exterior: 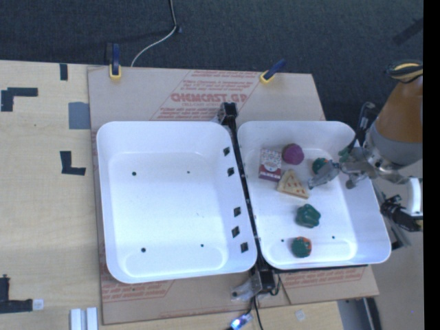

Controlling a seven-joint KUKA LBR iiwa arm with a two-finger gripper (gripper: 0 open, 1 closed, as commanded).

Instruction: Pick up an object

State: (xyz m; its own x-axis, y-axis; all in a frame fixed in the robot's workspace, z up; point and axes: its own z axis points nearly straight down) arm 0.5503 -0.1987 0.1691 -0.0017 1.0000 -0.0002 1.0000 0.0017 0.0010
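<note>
My fingers (323,175): aperture unreadable, beside dark green piece (320,164), 3 o'clock of right bin (371,249). Descend squarely; avoid cheese wedge (293,184).

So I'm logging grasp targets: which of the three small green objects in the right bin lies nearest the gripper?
The dark green lump by the gripper, right of the purple ball. The other two lie nearer the bin's front edge.
</note>
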